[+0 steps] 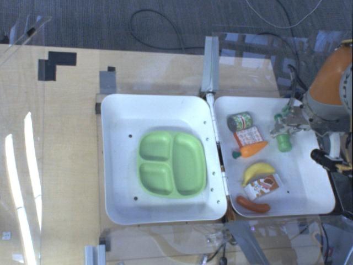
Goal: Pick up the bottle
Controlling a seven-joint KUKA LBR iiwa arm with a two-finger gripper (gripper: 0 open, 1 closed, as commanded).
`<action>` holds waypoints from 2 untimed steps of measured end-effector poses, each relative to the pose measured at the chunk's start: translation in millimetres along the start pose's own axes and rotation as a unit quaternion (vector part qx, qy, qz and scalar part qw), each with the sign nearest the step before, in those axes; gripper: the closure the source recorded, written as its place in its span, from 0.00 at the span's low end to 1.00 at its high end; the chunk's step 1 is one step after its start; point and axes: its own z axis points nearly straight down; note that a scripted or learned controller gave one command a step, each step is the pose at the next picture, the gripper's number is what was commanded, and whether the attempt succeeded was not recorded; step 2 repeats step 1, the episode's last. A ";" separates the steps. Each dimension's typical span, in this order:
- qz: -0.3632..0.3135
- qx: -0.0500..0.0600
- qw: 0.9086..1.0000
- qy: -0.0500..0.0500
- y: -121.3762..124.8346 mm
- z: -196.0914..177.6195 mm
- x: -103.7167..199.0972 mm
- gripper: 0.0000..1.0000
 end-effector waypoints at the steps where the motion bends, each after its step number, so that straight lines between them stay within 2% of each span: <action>1: -0.010 0.004 1.000 0.000 -7.7 -73.8 26.0 1.00; 2: -0.010 0.004 1.000 0.000 -7.7 -73.8 26.0 1.00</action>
